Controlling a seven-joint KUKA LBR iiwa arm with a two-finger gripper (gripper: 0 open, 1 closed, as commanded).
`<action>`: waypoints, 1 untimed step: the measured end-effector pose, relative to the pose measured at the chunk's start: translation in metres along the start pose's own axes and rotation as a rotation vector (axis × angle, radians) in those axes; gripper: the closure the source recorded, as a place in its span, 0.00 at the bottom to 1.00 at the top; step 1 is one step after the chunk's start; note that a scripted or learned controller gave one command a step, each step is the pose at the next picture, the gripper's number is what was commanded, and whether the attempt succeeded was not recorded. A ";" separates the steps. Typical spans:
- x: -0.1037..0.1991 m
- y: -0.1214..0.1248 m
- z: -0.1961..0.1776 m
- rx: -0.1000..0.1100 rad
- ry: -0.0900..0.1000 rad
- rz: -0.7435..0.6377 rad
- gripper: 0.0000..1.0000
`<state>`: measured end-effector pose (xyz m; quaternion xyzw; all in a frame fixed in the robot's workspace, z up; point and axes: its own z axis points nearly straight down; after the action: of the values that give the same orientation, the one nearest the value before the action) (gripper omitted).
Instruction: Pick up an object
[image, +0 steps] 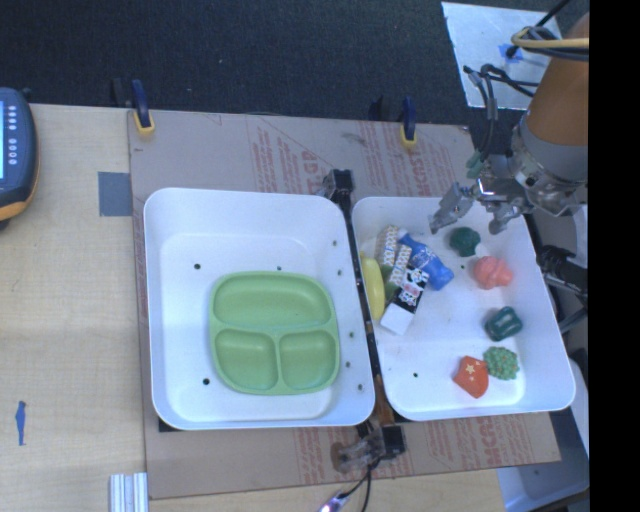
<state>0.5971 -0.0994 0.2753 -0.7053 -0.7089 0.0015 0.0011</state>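
Observation:
My gripper (472, 212) hangs over the back of the right bin (440, 395), its two fingers spread apart with nothing between them. Just below it lies a dark green round piece (463, 240). A pink lump (491, 271) sits in front of that. Further forward are a dark green pepper-like piece (503, 323), a pale green knobbly piece (502, 362) and a red piece with a star (471, 376). At the bin's left side lie a blue and white packet (415, 265), a yellow banana-like piece (373, 288) and a white block (397, 319).
The left bin (180, 260) holds a green divided plate (273, 332). Clamps (143, 108) hold the cardboard sheet at the back. A blue and orange device (14, 150) lies at the far left of the bench.

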 end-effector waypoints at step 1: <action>0.016 0.034 0.072 0.003 -0.001 -0.002 0.00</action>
<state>0.6307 -0.0836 0.2031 -0.7045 -0.7097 0.0028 0.0020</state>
